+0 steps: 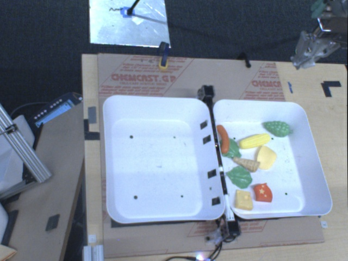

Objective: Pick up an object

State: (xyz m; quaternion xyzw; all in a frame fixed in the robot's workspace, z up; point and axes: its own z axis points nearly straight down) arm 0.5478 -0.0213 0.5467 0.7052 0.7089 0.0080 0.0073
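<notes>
bench point(136, 72) with two white bins, toy foods in right bin point(310, 145), tool point(311, 50) raised top right, grip state unclear

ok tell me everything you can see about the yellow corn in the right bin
The yellow corn looks like a small glossy plastic toy cob, long and rounded. It lies flat on the floor of the right bin, roughly crosswise with its right end a little higher in the view. Its left end meets a green leafy piece; the pale yellow wedge sits just below it.

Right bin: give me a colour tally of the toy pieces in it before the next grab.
Green: 3
Yellow: 3
Orange: 1
Tan: 1
Red: 1
Total: 9
</notes>
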